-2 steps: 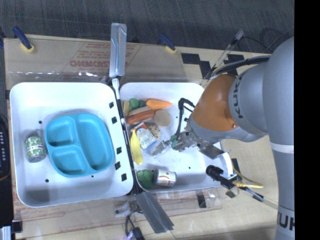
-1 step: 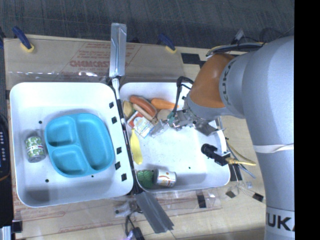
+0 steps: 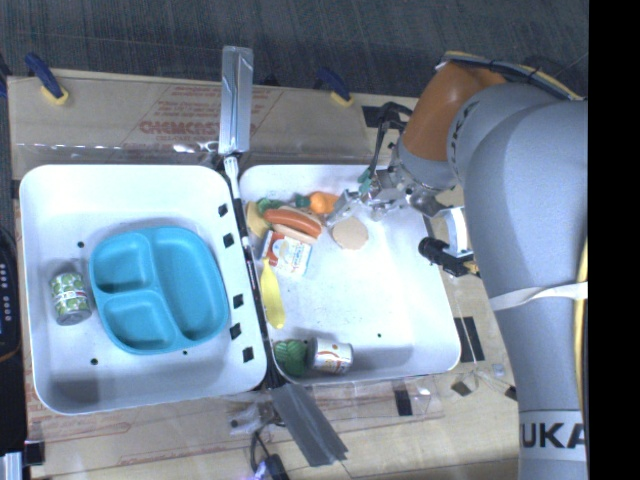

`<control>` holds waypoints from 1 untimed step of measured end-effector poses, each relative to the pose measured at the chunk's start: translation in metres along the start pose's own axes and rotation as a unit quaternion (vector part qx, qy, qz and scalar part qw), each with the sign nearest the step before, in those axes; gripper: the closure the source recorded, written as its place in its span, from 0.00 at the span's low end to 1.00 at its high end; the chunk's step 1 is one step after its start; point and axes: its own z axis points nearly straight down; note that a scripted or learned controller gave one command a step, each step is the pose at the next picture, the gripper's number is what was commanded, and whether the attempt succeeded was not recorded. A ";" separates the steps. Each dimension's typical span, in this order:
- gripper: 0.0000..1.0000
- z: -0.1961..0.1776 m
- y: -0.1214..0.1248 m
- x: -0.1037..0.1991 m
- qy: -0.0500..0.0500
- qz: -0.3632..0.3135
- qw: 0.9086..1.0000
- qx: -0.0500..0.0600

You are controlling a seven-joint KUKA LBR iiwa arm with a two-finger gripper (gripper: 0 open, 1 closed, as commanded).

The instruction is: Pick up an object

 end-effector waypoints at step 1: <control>0.00 0.001 -0.041 0.003 0.001 0.085 0.996 0.001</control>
